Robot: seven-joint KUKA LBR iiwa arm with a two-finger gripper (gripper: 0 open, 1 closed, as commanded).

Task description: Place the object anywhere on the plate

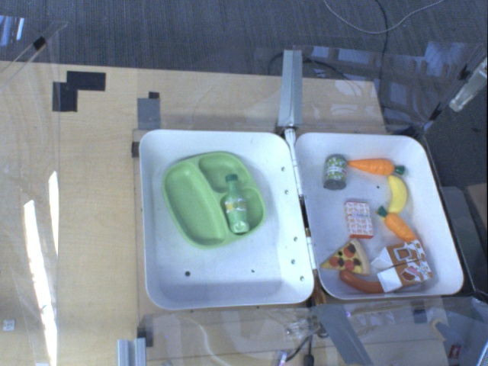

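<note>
In the camera view you have two white bins side by side on the wooden bench (91,204). The left bin (221,280) carries a green divided plate (191,204) set toward its far-left part. A small clear bottle (235,205) with a green cap lies on its side in the plate's right-hand compartment, cap pointing toward the far edge of the bin.

The right bin (435,204) holds the other items: a small can (335,171) and a carrot (371,166) near its far edge, a banana (396,194) and a second carrot (399,226) along its right side, a small carton (358,219) in the middle, and a pizza slice (347,258), a sausage (358,283) and a printed box (408,264) along its near edge.

You cannot tell the state of the jaws from here.
</note>
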